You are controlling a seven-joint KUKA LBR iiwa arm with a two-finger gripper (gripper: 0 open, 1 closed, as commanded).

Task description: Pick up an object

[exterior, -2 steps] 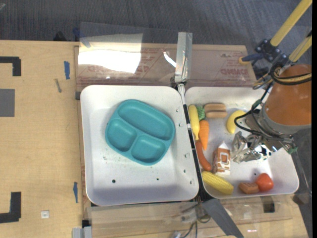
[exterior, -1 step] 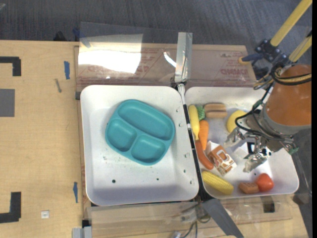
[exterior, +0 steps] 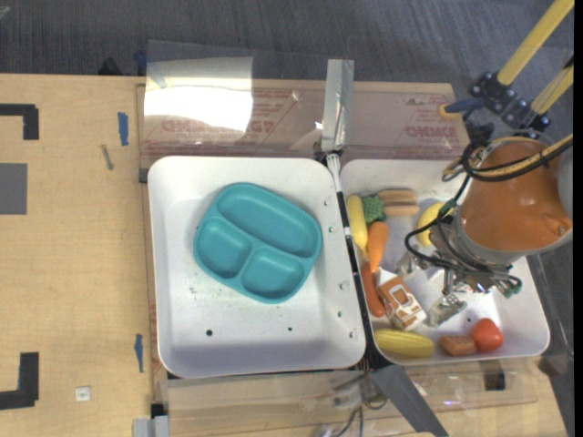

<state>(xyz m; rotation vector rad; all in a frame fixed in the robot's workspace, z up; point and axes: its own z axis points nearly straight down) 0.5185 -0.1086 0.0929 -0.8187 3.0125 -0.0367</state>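
In the right bin: the gripper (exterior: 446,291) hangs low over the toy food, just above the floor of the right bin (exterior: 533,321).
Progress: nothing is lifted, so the pick is not yet done.
Fingers: slightly apart, with nothing visible between them.
Nearest object: the small orange-and-white box (exterior: 402,302) lies just beside the fingertips, with the tomato (exterior: 487,335) and sausage (exterior: 456,344) near.
Left bin: the teal divided plate (exterior: 259,241) sits alone there.
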